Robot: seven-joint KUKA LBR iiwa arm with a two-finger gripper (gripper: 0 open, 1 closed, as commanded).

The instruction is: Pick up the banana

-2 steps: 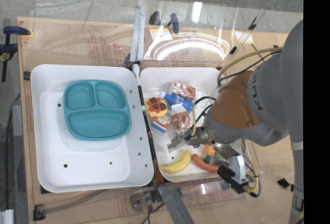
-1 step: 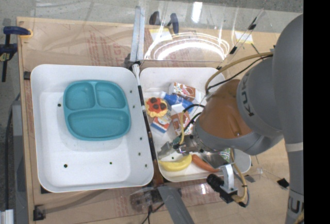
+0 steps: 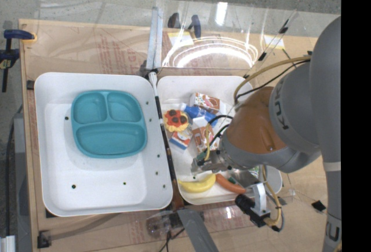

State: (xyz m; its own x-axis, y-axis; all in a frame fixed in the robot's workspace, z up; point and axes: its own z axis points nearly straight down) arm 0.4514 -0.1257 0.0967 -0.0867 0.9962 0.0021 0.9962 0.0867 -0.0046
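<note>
Stage: approach, banana not lifted | Banana (image 3: 197, 184): lay at the near edge of the right bin (image 3: 174, 87), beside a carrot (image 3: 229, 185) | Gripper (image 3: 204, 165): just above the banana, grip state could not be told | Left: grasp, lift

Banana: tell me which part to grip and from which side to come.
Grip the banana across its thick middle, coming straight down from above. It lies flat on its side along the near wall of the right bin, so a sideways approach looks blocked. The carrot lies at its right end, so keep left of that.
</note>
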